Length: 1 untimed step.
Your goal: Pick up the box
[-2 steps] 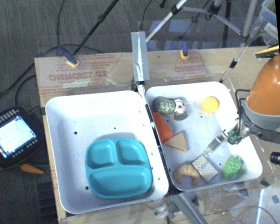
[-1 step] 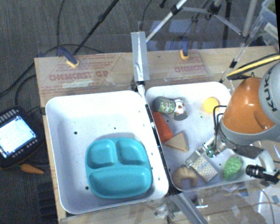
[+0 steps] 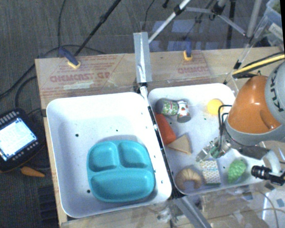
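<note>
Approach is the step in hand: the hand [image 3: 210,152] hovers just above the box [image 3: 210,172], a small patterned carton lying at the right bin's [image 3: 195,93] near edge between a croissant [image 3: 189,177] and a green toy [image 3: 236,170]. How far apart it stands I cannot tell. Next, a straight descent onto the box.

Smooth white plastic bins [image 3: 68,123], a matt teal plastic tray [image 3: 120,170], glossy orange band [image 3: 250,110]

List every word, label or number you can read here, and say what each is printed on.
"KU": black letters on the arm, cut off at the picture's edge.
Red print on the cardboard sheet behind the bins: mirrored and blurred, unreadable.
Handheld screen: text too small to read.
Small patterned box: print too small to read.
</note>
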{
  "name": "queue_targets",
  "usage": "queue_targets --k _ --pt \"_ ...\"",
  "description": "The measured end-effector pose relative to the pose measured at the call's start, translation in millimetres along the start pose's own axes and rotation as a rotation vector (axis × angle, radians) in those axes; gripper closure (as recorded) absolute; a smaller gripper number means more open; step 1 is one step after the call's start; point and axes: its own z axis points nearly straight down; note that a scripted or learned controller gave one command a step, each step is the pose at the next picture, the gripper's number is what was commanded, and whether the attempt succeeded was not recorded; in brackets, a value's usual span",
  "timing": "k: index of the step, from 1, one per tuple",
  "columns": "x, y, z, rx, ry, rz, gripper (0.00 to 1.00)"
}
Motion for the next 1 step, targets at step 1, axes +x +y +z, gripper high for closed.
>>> queue_targets --k 1 --pt "0.1 0.0 0.1 0.000 0.000 0.000 0.00"
